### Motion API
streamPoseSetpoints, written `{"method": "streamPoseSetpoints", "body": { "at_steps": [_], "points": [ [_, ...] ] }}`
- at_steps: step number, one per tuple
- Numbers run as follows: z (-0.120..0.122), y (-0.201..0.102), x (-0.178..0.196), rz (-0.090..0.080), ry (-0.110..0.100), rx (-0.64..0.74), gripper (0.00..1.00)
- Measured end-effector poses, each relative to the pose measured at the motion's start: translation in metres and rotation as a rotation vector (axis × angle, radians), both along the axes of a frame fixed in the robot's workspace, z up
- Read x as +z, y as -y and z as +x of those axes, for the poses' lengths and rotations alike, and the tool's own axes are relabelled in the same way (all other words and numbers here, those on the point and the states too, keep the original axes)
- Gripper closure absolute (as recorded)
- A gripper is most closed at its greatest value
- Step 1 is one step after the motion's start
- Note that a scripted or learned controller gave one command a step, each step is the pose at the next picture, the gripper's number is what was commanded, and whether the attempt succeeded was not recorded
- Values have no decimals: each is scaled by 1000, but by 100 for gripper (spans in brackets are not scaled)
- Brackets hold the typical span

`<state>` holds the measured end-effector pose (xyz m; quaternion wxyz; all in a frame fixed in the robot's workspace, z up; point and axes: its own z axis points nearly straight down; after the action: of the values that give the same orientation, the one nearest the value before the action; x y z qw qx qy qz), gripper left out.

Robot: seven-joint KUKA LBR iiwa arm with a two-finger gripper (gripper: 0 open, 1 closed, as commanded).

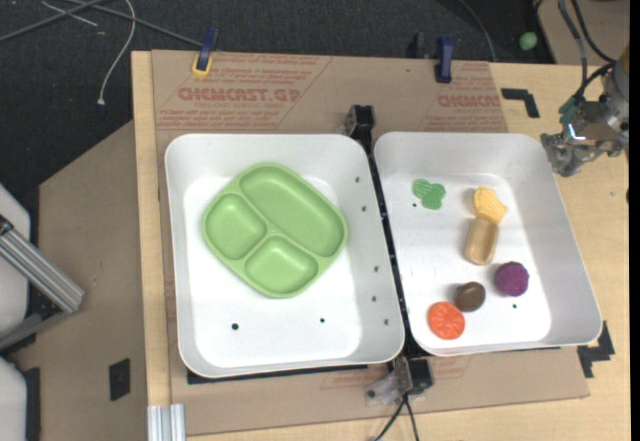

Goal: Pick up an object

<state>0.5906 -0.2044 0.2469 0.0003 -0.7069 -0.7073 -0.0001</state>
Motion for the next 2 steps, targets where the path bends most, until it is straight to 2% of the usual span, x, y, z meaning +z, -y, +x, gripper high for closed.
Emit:
{"method": "streamPoseSetpoints", "body": {
  "at_steps": [2],
  "points": [
    [-11,3,-94,2,-6,-2,0]
  ]
}}
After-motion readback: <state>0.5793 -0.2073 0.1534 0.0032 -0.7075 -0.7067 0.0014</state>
